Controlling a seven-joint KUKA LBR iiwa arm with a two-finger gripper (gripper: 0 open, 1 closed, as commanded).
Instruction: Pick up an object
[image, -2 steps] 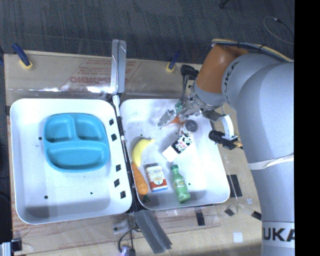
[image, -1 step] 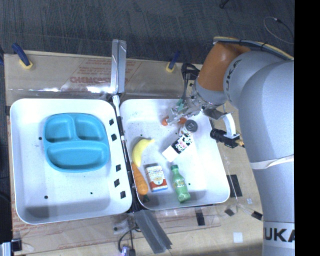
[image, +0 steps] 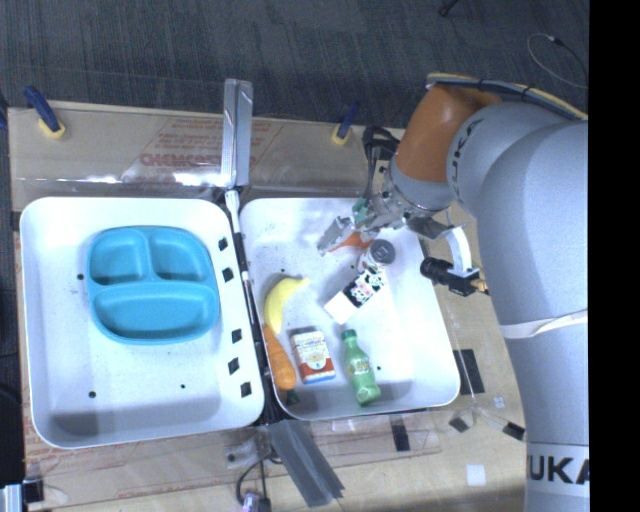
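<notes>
Green plastic marks the bottle (image: 361, 368) lying at the near edge of the right bin (image: 430, 330), beside a small carton (image: 314, 356), a carrot (image: 281, 362) and a banana (image: 280, 299). Farther back lies a black-and-white patterned box (image: 357, 293), probably light and stiff, best pinched across its narrow sides. Beyond it, the gripper (image: 362, 225) hovers over a small orange item (image: 352, 240); whether it holds anything I cannot tell.

Dark carpet (image: 200, 40) is lying beyond the bench (image: 120, 135), whose brown top is carrying 2 blue clamps (image: 42, 110) along its far edge.
</notes>
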